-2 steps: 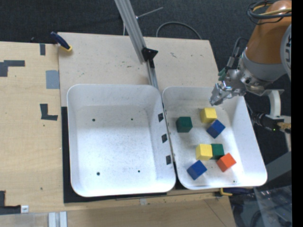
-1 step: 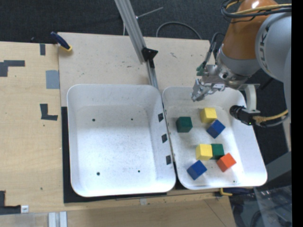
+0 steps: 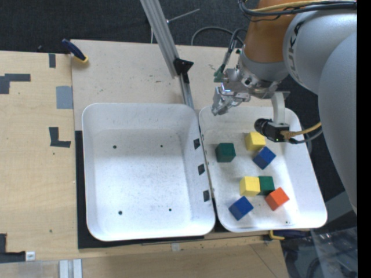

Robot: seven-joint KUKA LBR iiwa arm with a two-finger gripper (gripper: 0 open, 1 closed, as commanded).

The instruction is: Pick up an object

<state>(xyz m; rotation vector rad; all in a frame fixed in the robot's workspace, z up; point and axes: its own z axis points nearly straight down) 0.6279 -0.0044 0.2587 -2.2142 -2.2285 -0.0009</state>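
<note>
Seven blocks are sitting in the right bin (image 3: pixel 307 213) while I'm watching this remotely, and the gripper (image 3: pixel 221 106) is hovering over that bin's far left corner, right by the divider between the two bins, with nothing between its fingers as far as I can see; whether they're spread or closed I honestly can't tell from this angle. Closest candidate is the dark green block (image 3: pixel 225 152), sitting alone just below the gripper. I'm guessing the risks go like this: coming straight down where it's hanging now, it's probably hitting bare floor or clipping the bin wall instead of a block. If it's heading for the cluster instead, the yellow block (image 3: pixel 250 185) and green block (image 3: pixel 266 183) are touching, so the fingers are likely jamming on top or shoving both. The orange block (image 3: pixel 277 198) and lower blue block (image 3: pixel 240 207) are rotated, so a grip could slip off the corners. No brands or readable writing anywhere that I'm spotting.
</note>
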